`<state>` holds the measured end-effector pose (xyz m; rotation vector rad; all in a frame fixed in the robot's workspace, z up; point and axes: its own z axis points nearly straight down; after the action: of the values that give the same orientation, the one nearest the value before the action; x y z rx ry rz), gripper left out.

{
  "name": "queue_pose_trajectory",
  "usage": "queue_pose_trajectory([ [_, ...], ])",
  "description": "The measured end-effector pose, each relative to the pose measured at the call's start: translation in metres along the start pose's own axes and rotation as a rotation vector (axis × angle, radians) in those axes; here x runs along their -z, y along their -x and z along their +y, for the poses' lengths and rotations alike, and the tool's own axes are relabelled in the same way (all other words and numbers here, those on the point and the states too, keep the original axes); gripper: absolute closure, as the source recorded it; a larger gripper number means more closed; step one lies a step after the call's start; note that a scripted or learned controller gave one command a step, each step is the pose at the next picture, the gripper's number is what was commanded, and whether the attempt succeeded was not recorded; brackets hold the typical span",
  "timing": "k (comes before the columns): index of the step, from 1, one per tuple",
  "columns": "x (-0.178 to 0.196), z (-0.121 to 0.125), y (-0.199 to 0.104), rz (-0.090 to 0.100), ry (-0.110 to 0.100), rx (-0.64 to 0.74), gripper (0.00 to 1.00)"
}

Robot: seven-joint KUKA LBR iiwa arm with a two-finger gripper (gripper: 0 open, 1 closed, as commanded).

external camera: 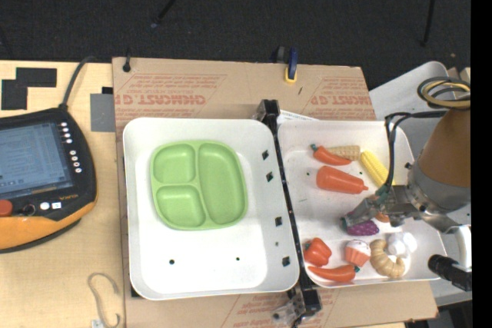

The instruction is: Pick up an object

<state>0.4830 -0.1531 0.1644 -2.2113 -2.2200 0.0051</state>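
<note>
- A croissant-shaped toy (388, 258) is lying nearest the camera in the right bin (297, 165), with a small white-and-pink piece (356, 251) just to its left.
- A red chilli (332, 273) is resting along the near wall, and a red pepper (317, 250) is sitting just above it.
- A purple toy (362, 226) is lying near the middle of the right bin, right at the tip of the hand (367, 211).
- The hand is reaching in low from the right, over the bin floor; whether its fingers are wide or narrow, I cannot tell, and nothing is visibly sitting between them.
- A large orange carrot (340, 180) is lying beyond the hand, with a yellow corn cob (374, 166) to its right.
- A smaller orange piece (331, 156) and a pale ridged piece (346, 152) are touching near the far wall.
- The left bin (146, 242) is holding a green divided tray (198, 185).
- Both bins are sitting on brown cardboard (200, 92) over the worktop.
- A teach pendant (42, 177) is lying at far left.
</note>
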Motion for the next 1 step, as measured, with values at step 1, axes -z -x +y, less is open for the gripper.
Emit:
queue_pose_trajectory([
  [1,-0.0474,-0.0085,-0.0004,0.0,0.0,-0.003,0.0],
])
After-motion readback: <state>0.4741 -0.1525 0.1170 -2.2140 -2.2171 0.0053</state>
